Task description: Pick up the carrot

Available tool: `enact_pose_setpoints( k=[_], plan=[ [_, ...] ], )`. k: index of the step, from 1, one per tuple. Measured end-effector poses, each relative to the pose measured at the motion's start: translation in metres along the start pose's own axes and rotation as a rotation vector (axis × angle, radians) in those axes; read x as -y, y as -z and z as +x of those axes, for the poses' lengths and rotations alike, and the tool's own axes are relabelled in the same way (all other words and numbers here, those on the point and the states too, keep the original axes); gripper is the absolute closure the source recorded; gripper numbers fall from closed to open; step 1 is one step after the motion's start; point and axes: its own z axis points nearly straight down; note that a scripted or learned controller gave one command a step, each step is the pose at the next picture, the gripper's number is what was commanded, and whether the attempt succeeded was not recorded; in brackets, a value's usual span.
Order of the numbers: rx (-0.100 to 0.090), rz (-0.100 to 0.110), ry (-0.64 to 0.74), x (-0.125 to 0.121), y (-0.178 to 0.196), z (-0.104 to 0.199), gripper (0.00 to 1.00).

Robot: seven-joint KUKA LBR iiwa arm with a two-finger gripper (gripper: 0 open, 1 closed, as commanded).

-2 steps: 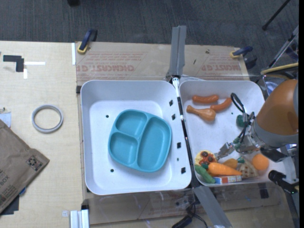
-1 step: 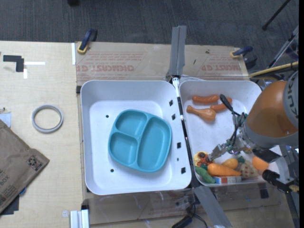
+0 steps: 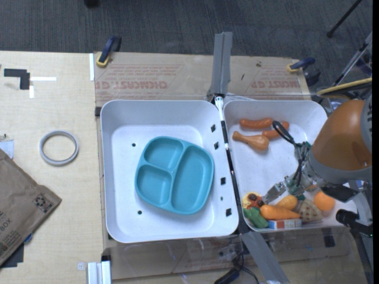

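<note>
Low over the near half of the right-hand shallow white bin (image 3: pixel 317 108): the silvery two-finger gripper (image 3: pixel 284 188), at the end of the grey arm with its orange band (image 3: pixel 346 138). Impossible to tell whether apart or together, with the tip small and partly hidden by the wrist. Nothing seen clamped in it. Just below the tip, a small yellow rounded piece (image 3: pixel 288 202). Beneath that, along the bin's near wall, the task's thing: the orange tapered plastic carrot (image 3: pixel 277 212), lying flat, its dark green leafy end (image 3: pixel 256 217) toward the divider, apart from the gripper. Touching the carrot on the right, a brown wedge-shaped toy (image 3: pixel 308 211); further right, a round orange ball-like fruit (image 3: pixel 324 201). Toward the far wall, well apart from the tip, a reddish-orange toy sausage (image 3: pixel 256 123) and a tan toy chicken drumstick (image 3: pixel 251 140). Beside this, the left-hand shallow white bin (image 3: pixel 118 158), with a light blue three-compartment plastic plate (image 3: pixel 174 175) at its middle. Further left, on the wooden bench (image 3: pixel 47 99), a grey roll of tape (image 3: pixel 59 147), lying flat.
</note>
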Motion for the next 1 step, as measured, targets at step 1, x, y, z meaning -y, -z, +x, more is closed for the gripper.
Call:
enact_pose_setpoints(
  k=[1],
  plan=[
    [0.018, -0.010, 0.185, -0.0085, -0.0027, 0.0094, 0.00]
  ],
)
